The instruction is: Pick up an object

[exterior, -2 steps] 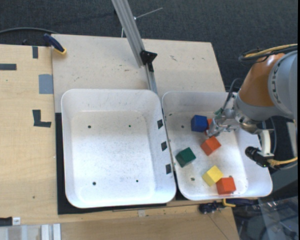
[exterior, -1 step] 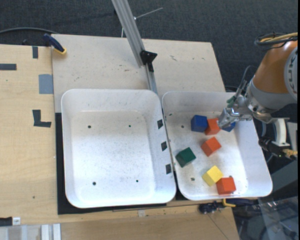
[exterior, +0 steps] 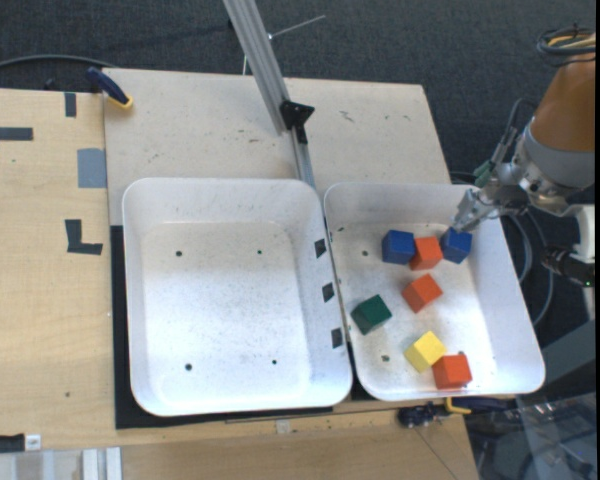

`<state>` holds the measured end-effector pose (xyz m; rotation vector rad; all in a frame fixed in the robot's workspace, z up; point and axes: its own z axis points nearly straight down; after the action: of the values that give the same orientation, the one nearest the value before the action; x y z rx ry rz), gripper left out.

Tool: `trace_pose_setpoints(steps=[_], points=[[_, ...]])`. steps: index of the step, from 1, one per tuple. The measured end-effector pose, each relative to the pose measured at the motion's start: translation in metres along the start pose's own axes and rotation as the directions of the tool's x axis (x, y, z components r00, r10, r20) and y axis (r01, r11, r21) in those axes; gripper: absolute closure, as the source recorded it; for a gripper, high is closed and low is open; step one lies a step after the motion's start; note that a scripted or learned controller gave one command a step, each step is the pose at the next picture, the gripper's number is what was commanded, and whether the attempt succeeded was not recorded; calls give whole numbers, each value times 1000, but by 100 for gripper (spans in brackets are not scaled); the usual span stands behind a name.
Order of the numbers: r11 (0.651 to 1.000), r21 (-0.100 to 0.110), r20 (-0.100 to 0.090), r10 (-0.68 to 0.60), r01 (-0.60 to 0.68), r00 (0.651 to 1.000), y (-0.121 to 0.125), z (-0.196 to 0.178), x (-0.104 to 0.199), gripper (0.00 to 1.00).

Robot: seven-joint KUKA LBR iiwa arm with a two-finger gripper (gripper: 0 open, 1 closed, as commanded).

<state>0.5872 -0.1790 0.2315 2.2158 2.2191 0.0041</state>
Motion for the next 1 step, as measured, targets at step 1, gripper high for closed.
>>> trace_pose_setpoints(steps=[1], points=[[1000,5,-2,0,0,1000,1,-13,0,100]])
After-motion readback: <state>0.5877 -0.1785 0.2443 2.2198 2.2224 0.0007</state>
